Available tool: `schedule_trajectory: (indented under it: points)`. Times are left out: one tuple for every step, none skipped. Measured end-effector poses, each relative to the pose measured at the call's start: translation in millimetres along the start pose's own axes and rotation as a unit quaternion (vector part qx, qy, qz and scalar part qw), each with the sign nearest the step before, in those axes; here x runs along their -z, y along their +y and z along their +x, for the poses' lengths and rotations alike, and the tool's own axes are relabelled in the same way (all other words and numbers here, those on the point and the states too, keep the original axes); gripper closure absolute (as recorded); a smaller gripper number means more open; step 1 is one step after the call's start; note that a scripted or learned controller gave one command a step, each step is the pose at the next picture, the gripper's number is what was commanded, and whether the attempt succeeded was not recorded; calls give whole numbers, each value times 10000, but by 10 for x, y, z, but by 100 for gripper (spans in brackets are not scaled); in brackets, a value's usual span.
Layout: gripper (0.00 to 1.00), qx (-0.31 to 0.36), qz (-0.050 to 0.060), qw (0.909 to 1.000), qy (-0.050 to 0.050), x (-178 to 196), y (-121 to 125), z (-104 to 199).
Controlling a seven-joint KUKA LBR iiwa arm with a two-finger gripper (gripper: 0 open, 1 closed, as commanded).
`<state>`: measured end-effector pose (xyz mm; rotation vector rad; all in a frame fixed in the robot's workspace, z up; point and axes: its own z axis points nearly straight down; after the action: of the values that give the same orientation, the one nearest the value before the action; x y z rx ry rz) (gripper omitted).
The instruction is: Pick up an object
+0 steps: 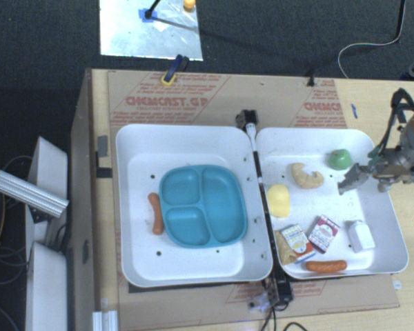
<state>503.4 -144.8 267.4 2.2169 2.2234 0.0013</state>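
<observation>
Reaching in from the right, the grey two-finger gripper (350, 180) hovers over the right shallow white bin (383, 158); whether it is spread or pressed together cannot be told. Nothing visibly sits in its grasp. A round green fruit (340, 159) lies just above-left of it, a beige pastry piece (308, 176) to its left, and a small white box (361, 236) below it.

We read "CHEMCAST GP" in red, repeated on the brown sheet (167, 102) under both bins; small pkg print was illegible.
</observation>
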Motion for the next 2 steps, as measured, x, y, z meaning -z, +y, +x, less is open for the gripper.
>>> schedule_trajectory:
  points:
    - [0, -1, 6, 10000, 5, -664, -61, 352]
    - [0, -10, -27, 10000, -6, -1683, -93, 164]
